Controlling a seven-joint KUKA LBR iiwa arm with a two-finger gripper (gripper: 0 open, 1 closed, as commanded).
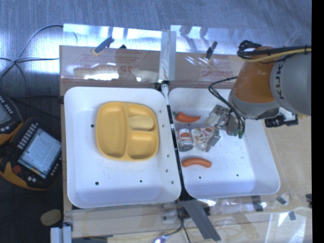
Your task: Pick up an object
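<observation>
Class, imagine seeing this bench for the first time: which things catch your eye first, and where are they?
A yellow plastic divided tray lies in the left white bin. The grey arm's orange band stands out over the right white bin, where two orange sausage-shaped toys and a small printed can lie.

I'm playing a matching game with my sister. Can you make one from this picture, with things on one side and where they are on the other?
Things:
1. yellow tray
2. carrot
3. sausage
4. gripper

Places:
A. right bin, nearest the front edge
B. left bin
C. right bin, close to the back wall
D. over the right bin, beside the can and packet

Pairs: 1-B, 2-C, 3-A, 4-D
</observation>
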